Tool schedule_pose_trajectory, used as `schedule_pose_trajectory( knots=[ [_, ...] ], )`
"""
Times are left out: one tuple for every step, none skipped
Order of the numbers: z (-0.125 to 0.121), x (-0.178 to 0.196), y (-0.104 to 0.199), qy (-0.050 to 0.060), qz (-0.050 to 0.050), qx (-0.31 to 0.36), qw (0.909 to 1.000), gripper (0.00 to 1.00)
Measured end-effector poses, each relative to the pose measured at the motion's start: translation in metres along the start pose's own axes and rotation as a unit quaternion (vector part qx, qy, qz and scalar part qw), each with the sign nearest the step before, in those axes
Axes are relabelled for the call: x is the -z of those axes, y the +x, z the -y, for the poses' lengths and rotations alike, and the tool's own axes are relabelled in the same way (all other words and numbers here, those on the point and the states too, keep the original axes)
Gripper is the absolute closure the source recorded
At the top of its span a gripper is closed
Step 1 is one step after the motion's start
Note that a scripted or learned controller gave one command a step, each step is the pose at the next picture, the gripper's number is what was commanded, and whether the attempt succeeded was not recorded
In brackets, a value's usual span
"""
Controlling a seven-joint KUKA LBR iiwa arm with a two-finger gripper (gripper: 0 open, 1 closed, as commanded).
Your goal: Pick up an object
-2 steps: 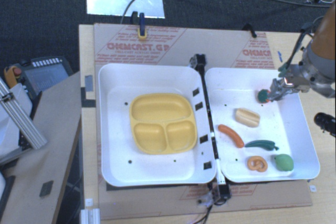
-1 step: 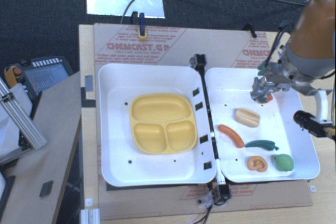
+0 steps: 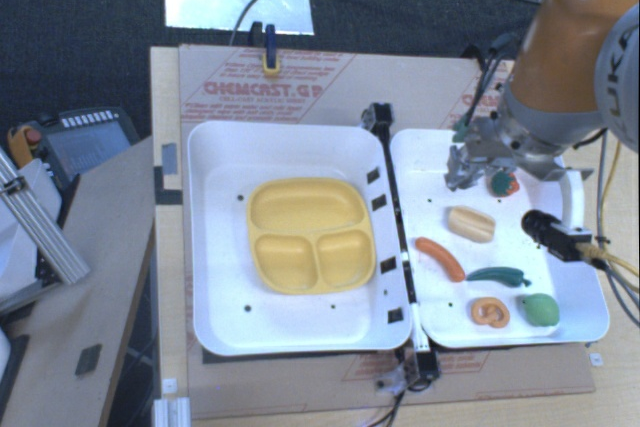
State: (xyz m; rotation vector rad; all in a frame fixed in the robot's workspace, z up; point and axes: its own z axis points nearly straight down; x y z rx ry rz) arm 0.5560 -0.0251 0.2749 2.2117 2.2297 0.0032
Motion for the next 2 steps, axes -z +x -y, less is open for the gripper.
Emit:
schedule_pose_trajectory(
  knots=[
    [-0.014, -0.005, 0.05, 0.0, 0.0, 0.001, 1.0, 1.0],
    [-0.018, -0.007, 0.104, 0.0, 0.0, 0.0, 1.0, 1.0]
  ],
)
